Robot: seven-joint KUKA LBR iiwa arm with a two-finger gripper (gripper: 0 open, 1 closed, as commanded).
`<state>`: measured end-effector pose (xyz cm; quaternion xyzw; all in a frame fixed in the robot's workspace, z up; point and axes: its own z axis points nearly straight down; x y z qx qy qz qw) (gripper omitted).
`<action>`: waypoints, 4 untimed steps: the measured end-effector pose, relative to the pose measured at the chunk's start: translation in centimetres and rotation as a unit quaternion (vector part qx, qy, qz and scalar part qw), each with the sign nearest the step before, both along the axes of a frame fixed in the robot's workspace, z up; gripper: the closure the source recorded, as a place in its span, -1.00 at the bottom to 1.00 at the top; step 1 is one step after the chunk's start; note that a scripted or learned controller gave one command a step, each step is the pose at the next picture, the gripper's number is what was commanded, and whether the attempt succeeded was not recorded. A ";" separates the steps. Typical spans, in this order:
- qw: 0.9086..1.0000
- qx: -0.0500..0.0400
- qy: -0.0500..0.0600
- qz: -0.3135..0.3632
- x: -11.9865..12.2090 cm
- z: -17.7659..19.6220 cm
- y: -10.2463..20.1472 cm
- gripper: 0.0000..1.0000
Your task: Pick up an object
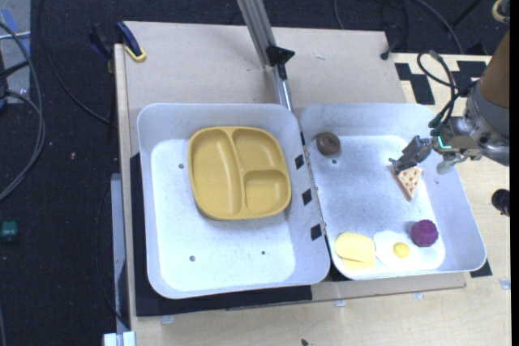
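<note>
Front edge of right bin (466,223): yellow block (355,248), egg (396,249), purple ball (424,232) sitting in a row. Pizza slice (409,181) is lying further back, brown ball (328,143) near the rear left corner. I'm hovering my gripper (423,151) just over the slice's top end; can't tell from here how it's set or whether it's touching. Nothing is looking lifted, so I'm judging the pick not done: grasp and raise remaining. Left bin (162,255) is holding a yellow tray (240,173), compartments bare.
</note>
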<state>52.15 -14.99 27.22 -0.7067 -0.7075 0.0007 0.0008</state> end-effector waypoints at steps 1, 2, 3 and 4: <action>1.000 0.000 -0.001 0.000 0.0 0.1 0.0 -1.00; 1.000 0.000 0.002 -0.002 -0.3 -5.6 -0.9 -1.00; 1.000 0.000 0.001 -0.001 0.4 -10.5 -1.4 -1.00; 1.000 0.000 0.001 -0.001 0.2 -16.6 -2.2 -1.00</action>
